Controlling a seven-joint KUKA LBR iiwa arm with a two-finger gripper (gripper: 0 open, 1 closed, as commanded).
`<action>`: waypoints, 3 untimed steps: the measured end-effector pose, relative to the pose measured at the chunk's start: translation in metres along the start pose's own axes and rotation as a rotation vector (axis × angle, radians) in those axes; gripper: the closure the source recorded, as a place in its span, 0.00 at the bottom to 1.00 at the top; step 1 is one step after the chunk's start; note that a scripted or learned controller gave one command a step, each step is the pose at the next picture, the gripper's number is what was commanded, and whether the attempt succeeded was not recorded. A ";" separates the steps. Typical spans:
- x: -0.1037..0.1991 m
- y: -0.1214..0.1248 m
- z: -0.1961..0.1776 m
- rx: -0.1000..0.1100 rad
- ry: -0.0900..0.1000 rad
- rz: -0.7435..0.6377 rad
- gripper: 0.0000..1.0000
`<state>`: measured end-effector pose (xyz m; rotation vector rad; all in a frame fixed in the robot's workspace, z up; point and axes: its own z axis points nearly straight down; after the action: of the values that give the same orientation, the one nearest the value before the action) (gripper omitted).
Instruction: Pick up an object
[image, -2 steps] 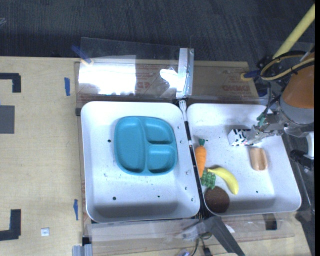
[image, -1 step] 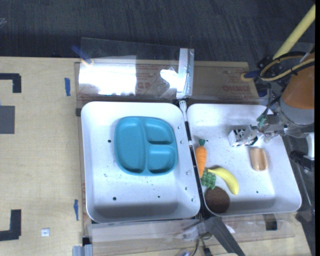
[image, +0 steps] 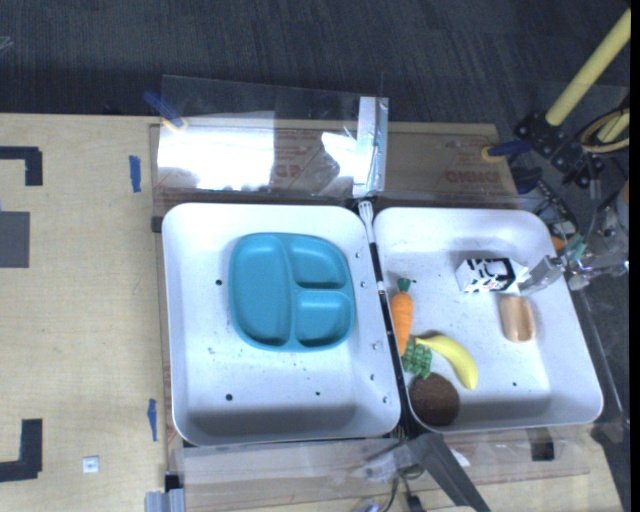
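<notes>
The right bin (image: 560, 385) holds an orange carrot (image: 401, 318) against its left wall. A yellow banana (image: 452, 358) lies beside it, and a brown round fruit (image: 436, 398) sits in the near left corner. A black-and-white patterned object (image: 486, 274) lies near the bin's far side, with a tan oblong piece (image: 517, 319) just right of it. My gripper (image: 548, 270) reaches in over the bin's right rim, its metal tip just above the tan piece and right of the patterned object. Nothing is visibly held.
The left bin (image: 190, 300) holds a blue divided plate (image: 292, 290). A clear plastic sheet (image: 270, 150) stands behind the bins. Cables and a yellow pole (image: 590, 70) crowd the upper right. Bare bench lies to the left.
</notes>
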<state>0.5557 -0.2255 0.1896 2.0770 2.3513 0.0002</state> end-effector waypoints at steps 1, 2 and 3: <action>0.030 -0.007 0.070 0.012 0.007 0.115 0.00; 0.040 0.058 0.104 0.002 0.002 0.182 0.00; 0.034 0.095 0.104 0.032 0.007 0.087 0.00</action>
<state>0.6465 -0.1802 0.0860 2.1959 2.2770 -0.0297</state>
